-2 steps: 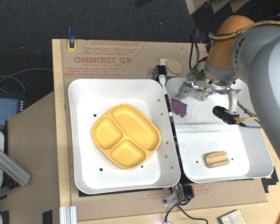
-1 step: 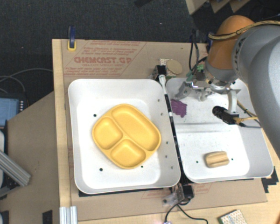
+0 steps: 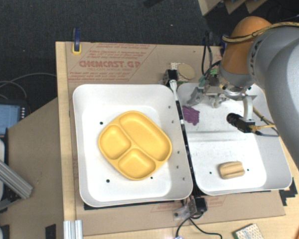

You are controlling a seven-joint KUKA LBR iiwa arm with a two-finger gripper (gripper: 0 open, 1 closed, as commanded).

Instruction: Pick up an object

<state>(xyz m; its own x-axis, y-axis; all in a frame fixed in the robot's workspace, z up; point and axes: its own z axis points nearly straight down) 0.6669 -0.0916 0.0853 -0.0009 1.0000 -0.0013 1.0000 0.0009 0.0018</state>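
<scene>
A yellow divided tray (image 3: 134, 144), rounded at its corners and partitioned into three compartments, is seen lying flat and turned at a slant in the middle of the left bin (image 3: 84, 103). All further places are given relative to this tray. To its right, past the seam where the two bins meet, the right bin (image 3: 269, 178) is found. A small purple object (image 3: 191, 115), irregular in outline and soft-looking, is placed to the upper right of the tray, just inside the right bin's left wall. A tan block (image 3: 231, 170), short and rounded like a wooden peg or bread roll, is laid on its side to the lower right of the tray, well apart from the purple object. The grey arm (image 3: 281, 68), with its orange band (image 3: 241, 46), is extended in from the far right, and its wrist is held over the upper part of the right bin. The gripper (image 3: 209, 94) is positioned to the upper right of the tray, near and just above the purple object; nothing is seen between its parts.
</scene>
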